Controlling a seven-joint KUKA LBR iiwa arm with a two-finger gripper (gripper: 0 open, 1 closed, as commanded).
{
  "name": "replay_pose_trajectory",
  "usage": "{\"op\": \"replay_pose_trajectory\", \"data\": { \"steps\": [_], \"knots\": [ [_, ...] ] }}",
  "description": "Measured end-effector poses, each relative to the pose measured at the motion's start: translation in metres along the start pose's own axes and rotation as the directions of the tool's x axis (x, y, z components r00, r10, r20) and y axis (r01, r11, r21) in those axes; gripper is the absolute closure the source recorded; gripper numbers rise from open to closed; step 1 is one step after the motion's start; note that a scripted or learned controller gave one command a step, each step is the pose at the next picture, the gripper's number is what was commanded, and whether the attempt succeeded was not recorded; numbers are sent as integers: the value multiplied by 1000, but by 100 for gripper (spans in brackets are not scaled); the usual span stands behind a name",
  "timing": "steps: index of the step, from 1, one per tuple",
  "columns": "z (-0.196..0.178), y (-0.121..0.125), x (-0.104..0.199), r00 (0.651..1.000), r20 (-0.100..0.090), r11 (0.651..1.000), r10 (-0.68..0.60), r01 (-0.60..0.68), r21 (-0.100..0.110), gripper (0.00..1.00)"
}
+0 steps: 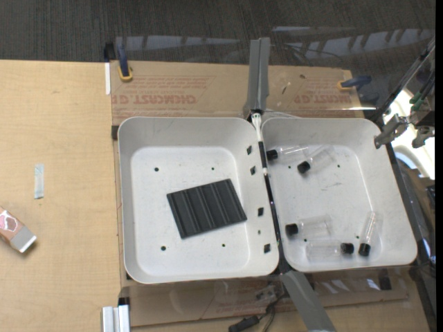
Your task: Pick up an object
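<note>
A dark grey ribbed rectangular pad lies flat and slightly turned in the left white bin. The right white bin holds several clear plastic vials with black caps: one near its top left corner, one beside it, one at the lower left, one along the front and one at the lower right. My gripper is partly visible at the right edge of the view, above the right bin's far right rim and apart from every object.
The bins stand on cardboard with a grey divider post between them at the back. On the wooden bench to the left lie a small grey strip and a pink and grey item.
</note>
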State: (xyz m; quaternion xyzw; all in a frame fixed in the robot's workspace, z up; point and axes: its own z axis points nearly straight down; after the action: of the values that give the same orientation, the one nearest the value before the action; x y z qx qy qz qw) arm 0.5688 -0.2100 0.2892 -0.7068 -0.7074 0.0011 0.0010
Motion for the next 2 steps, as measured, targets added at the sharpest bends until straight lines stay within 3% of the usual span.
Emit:
{"op": "replay_pose_trajectory", "data": {
  "steps": [1,2],
  "knots": [
    [-84,11,-12,980,2,980,-199,199,-3,0],
    [-94,85,-11,891,3,891,-455,455,-2,0]
  ]
}}
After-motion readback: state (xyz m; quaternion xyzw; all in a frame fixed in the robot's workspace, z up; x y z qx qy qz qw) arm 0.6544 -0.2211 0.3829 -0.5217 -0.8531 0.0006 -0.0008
